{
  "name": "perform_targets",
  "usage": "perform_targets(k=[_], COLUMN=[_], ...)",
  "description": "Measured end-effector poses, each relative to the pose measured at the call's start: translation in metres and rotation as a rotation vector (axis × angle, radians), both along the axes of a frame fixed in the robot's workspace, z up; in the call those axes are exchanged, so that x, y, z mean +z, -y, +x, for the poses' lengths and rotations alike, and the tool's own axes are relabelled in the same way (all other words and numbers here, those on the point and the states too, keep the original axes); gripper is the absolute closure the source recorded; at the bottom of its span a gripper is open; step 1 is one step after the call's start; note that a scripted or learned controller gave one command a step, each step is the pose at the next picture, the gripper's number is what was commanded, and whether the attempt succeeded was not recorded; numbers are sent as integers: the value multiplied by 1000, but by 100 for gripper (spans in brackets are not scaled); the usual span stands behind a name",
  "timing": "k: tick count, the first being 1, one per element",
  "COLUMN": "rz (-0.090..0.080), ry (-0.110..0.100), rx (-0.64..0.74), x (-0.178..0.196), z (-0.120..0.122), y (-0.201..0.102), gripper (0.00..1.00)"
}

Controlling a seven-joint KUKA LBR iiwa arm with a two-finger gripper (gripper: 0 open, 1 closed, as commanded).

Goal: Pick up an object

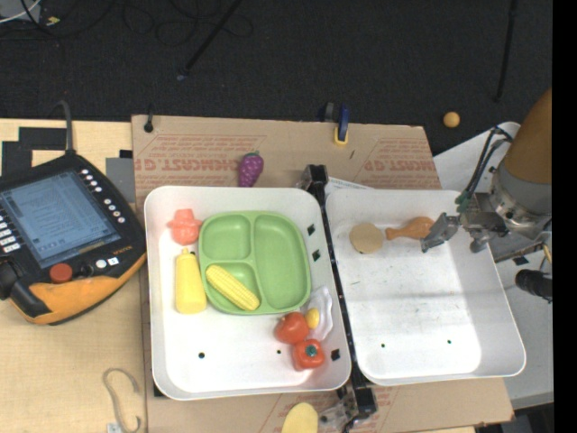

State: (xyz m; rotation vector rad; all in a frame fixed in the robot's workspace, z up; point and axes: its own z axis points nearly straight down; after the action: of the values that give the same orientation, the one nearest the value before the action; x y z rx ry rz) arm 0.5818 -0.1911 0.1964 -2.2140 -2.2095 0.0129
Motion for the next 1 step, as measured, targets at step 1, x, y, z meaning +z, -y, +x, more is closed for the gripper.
perform_targets(k=[1], rz=[-3], ry=[15], rx=[2], x=[8], z=[3], y=[0], gripper=[0])
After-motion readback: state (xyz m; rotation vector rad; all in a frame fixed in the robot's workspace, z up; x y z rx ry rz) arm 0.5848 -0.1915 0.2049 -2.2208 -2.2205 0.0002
